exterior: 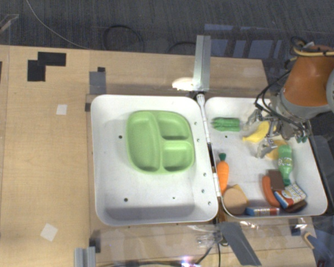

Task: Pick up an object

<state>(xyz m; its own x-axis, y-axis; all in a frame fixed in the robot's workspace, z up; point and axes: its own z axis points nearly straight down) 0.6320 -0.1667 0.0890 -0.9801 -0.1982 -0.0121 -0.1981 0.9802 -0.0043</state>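
The bench (39,166) carries two shallow white bins side by side: the left bin (108,204) holds a green divided plate (159,141), and the right bin (239,163) holds a scatter of toy food. The grey arm with its orange band (307,82) reaches down over the right bin's far right part, and the gripper (271,139) hangs right over a yellow banana-like piece (257,133), which sits just to the gripper's left and seems to run slantwise from upper right to lower left. That is the relation I would watch, since the piece looks nearly under the tool, off to one side. Whether anything is pinched, or how the pincer stands, I cannot tell; wires and metal crowd that spot. Just below sits a green bottle (285,163), close beside the gripper. Further off lie a green pea pod (226,124), a carrot (223,174), a bread-like lump (236,199) and a red sausage (269,189).
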